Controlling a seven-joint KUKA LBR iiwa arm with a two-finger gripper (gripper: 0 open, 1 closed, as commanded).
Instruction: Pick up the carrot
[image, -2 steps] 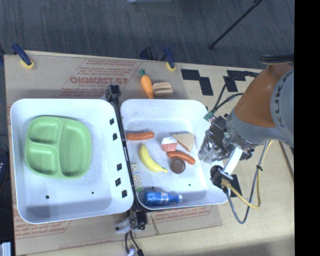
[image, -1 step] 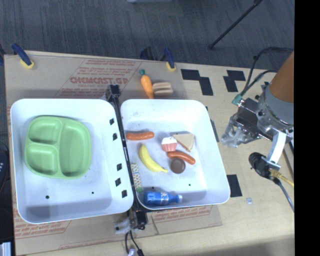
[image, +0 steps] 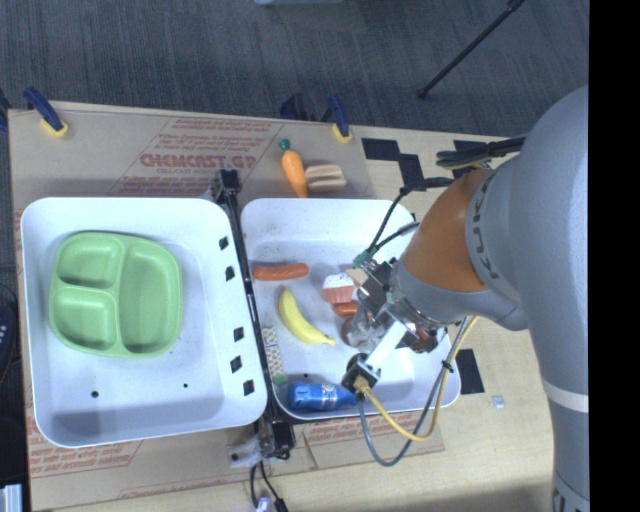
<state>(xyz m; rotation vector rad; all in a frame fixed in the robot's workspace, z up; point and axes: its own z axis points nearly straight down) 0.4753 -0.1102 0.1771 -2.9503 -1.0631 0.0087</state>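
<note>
Worktop (image: 150, 140): cardboard-covered, carries two white bins side by side.
Right bin (image: 300, 215): landmark; holds a banana (image: 300, 318), a sausage (image: 280, 271), a blue can (image: 318, 397).
Carrot (image: 293, 172): outside the right bin, just beyond its far rim, beside a small sandwich (image: 325, 179).
Gripper (image: 352, 300): low inside the right bin, right of the banana; open or closed, cannot tell.
Left bin (image: 40, 330): holds a green divided plate (image: 115, 293).
</note>
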